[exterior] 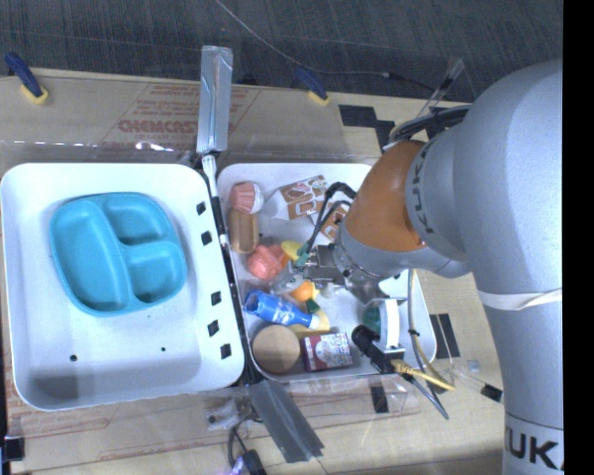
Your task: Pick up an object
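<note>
While the arm [445, 196] is reaching into the right bin [428, 336], the gripper [312, 265] is hovering over toys (finger state: cannot tell), blue bottle [277, 310] just below

Large white letters reading "KU", cut off at the frame's edge, stand on the grey arm [520, 245] near its base at lower right. Faint red print runs across the brown cardboard sheet [158, 112] behind the two bins; the biggest line seems to begin "CHEMCAS", while the smaller lines above it are too blurred to read. A small dark jar [327, 350] in the right-hand bin carries a label, its wording too small to make out.
</note>
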Controlling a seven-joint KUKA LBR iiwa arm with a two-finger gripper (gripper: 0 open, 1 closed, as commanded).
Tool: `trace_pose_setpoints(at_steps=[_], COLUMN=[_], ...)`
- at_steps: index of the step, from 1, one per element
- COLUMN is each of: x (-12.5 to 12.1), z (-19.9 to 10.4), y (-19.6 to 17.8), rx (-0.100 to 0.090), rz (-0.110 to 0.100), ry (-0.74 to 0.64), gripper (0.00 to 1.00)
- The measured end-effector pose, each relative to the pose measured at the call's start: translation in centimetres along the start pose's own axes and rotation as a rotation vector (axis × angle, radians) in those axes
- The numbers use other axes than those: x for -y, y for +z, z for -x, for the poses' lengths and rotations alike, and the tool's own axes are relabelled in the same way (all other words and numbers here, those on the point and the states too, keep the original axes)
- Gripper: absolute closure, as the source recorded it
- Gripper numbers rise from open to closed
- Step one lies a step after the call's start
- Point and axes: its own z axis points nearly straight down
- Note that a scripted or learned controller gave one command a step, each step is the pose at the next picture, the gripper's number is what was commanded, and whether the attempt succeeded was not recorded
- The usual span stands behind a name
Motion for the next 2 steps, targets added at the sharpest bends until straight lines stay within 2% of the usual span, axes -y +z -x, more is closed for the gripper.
trace_pose_setpoints(at_steps=[1, 2], x=[0.0, -3.6], z=[0.0, -4.6], y=[-1.0, -16.7], rx=[0.0, 0.003], rz=[-0.001, 0.015], ry=[-0.004, -0.155], gripper=[1.0, 1.0])
